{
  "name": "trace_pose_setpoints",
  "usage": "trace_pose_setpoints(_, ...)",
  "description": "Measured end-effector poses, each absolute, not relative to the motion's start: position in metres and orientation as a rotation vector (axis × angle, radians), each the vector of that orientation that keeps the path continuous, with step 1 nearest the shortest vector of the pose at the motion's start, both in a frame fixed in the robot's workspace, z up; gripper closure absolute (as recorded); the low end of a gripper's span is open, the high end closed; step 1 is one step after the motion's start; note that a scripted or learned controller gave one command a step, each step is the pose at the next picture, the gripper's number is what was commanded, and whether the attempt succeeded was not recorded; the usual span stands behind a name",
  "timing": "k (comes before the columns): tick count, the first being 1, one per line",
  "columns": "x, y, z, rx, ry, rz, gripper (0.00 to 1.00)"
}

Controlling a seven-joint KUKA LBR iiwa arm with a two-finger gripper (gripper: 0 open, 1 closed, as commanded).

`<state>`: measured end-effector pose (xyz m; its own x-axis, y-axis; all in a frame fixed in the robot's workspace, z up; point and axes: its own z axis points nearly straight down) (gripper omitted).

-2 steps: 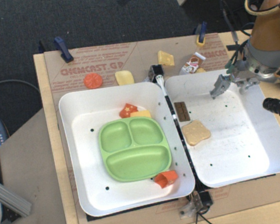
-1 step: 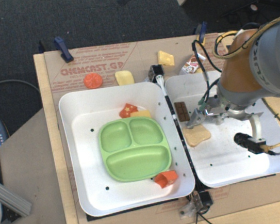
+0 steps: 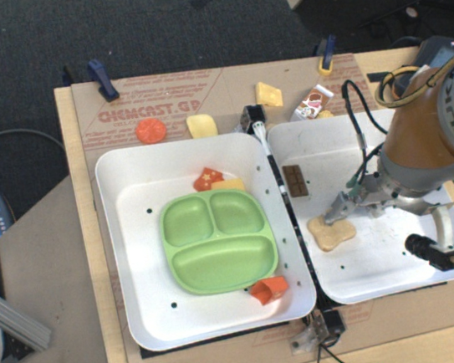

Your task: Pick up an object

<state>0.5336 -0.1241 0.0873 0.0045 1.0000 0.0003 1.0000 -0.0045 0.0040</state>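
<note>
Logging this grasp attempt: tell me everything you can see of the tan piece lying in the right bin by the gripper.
The tan piece is a flat, pale beige, bread-like slab with a lumpy, irregular outline. It lies flat on the floor of the right bin, near that bin's left wall, towards the middle. The gripper sits at its upper edge, seemingly touching it; whether it is gripped cannot be told. Nothing else touches it.

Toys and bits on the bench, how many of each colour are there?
Green: 1, the plate
Orange or red: 3, a disc, a piece above the plate, a block below it
Yellow: 3, blocks
Tan: 1, the cookie
Brown: 1, a bar
Red and white: 1, a pack
Total: 10
</note>
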Motion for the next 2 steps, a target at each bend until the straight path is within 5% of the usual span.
trace_pose_setpoints(1,0.529,-0.058,0.191,2.208,2.225,0.014,0.00)
trace_pose_setpoints(2,0.516,-0.099,0.087,2.230,2.219,-0.004,0.00)
